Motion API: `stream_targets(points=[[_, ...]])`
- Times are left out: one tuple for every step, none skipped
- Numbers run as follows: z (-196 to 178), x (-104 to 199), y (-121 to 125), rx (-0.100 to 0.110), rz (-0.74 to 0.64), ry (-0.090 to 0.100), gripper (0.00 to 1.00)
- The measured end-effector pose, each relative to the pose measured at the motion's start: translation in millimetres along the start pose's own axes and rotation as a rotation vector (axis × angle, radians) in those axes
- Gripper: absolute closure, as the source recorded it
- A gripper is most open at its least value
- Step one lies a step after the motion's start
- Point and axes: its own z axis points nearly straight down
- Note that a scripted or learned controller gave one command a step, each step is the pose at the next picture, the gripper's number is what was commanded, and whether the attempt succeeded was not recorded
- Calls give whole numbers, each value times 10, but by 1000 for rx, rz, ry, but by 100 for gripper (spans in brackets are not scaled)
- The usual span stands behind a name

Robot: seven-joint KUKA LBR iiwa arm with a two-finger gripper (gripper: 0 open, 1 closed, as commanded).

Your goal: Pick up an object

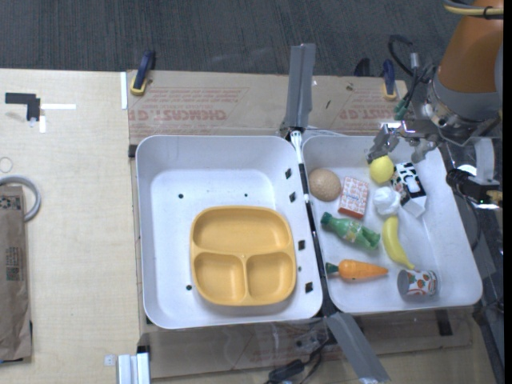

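Item one: we record two shallow white plastic bins side by side on the bench. The left bin [160, 214] holds a yellow three-compartment plastic tray [242, 255], lying flat near its centre.

Item two: the right bin [456, 238] holds the loose objects. We list a round tan egg-shaped ball [324, 184] near the divider, a small red-and-white printed packet [354, 197] just beside it, a green plastic bottle [350, 230] lying on its side, an orange toy carrot [362, 270] below that, a yellow toy banana [394, 242], a small printed can [417, 283] tipped over near the front rim, a white crumpled lump [386, 201] we cannot identify, and a black-and-white patterned piece [410, 182] whose shape is hard to make out.

Item three: a small yellow lemon-like ball [382, 169] lies at the back of the right bin, touching or very nearly touching the white lump.

Item four: the grey arm with its orange band [472, 50] enters from the right, its upper part cut off by the frame edge. The two-finger gripper [390, 142] hangs directly above the yellow ball at the bin's back rim. We cannot tell how far apart its jaws stand, and we see nothing plainly held between them.

Item five: a brown paper bag [14, 270] at the left edge is cut off.
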Motion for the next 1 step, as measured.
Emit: stream_targets(points=[[1445,-109,-677,-2,74,1,0]])
